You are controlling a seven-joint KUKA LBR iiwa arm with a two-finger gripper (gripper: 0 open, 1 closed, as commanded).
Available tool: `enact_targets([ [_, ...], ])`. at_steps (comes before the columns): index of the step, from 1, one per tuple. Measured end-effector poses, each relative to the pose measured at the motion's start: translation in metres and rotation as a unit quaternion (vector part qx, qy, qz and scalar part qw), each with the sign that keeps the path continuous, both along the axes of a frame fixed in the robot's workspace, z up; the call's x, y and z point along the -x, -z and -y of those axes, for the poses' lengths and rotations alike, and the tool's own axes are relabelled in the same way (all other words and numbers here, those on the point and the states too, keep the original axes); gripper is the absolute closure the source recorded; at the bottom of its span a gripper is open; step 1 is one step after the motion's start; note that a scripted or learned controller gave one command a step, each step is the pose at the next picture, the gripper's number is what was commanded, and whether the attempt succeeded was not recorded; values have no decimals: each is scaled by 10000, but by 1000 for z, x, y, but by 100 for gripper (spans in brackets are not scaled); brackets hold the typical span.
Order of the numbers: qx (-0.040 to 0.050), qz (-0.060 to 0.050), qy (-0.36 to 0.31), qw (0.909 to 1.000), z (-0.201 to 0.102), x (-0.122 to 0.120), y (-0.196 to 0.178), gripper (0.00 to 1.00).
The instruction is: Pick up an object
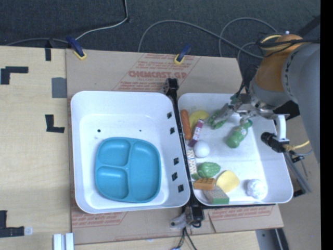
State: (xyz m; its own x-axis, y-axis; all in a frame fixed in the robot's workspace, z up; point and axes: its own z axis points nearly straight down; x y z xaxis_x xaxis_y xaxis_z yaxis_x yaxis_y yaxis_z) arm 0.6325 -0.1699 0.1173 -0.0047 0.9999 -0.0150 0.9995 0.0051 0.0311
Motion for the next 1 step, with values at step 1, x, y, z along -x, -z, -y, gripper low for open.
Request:
enact_targets([
  [1, -37, -230, 24, 9997, -59, -34, 30, 0],
])
